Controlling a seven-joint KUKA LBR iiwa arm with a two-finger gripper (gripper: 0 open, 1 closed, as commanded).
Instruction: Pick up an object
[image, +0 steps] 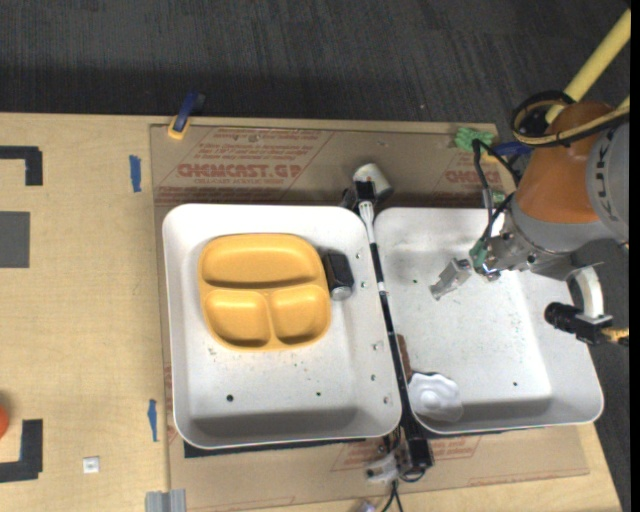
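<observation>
Gripper (447, 281) hanging low over the right bin (560, 400), toward its 11 o'clock corner, at the end of the arm (560, 190) reaching in from 3 o'clock; nothing seen held in it; spread or pressed together, cannot tell.

Nearest candidate: white wad (435, 392), at roughly 6 o'clock from the gripper, in the same bin, tucked into the 7 o'clock corner and touching or nearly touching the wall; rumpled, no clear long axis; well apart from the gripper, bare bin floor between.

Second candidate: dark block (337, 275), at 9 o'clock from the gripper but across the two rims, in the left bin (180, 330); long axis running about 12 to 6; just beside the yellow tray (265, 290), at the tray's 3 o'clock edge, possibly touching.

Tray itself further out at 9 o'clock; broad, shallow, three hollows; probably too wide for an easy pinch.

Judged: no pick made yet; shortest move a slide toward 6 o'clock and down onto the wad; risk there of striking the corner wall.

Counted: two bins; one tray; one block; one wad; one arm; one gripper.
</observation>
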